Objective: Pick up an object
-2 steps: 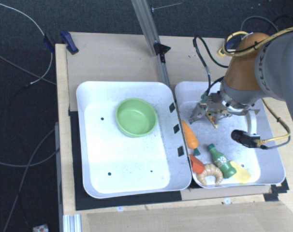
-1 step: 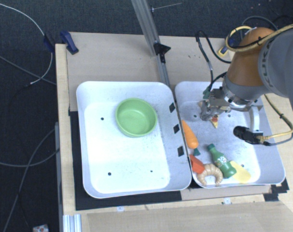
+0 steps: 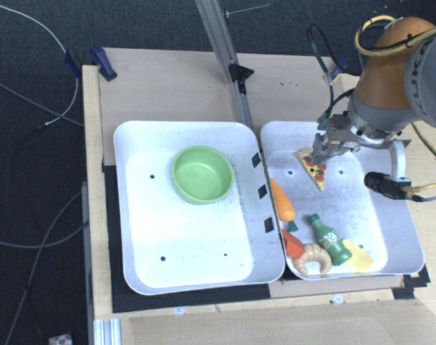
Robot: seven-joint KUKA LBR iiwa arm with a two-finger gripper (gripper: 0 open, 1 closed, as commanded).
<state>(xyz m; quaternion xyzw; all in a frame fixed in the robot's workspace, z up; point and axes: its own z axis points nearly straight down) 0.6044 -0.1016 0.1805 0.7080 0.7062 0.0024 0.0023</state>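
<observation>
In the right bin [image 3: 391,214], a pizza slice [image 3: 315,171] lies flat near the back, its tip pointing toward the front. My gripper [image 3: 321,152] is low over the wide back end of the slice, at or just above it. An orange carrot [image 3: 281,200] lies along the bin's left wall. In the front corner there is a green bottle [image 3: 330,241], a tan croissant [image 3: 315,259], a red piece [image 3: 293,244] and a yellow piece [image 3: 359,259].
The left bin [image 3: 146,214] holds a green bowl [image 3: 202,174] near its back. A metal pole [image 3: 221,42] slants up behind the divider between the bins. A black cable plug [image 3: 382,183] hangs over the right bin's right side.
</observation>
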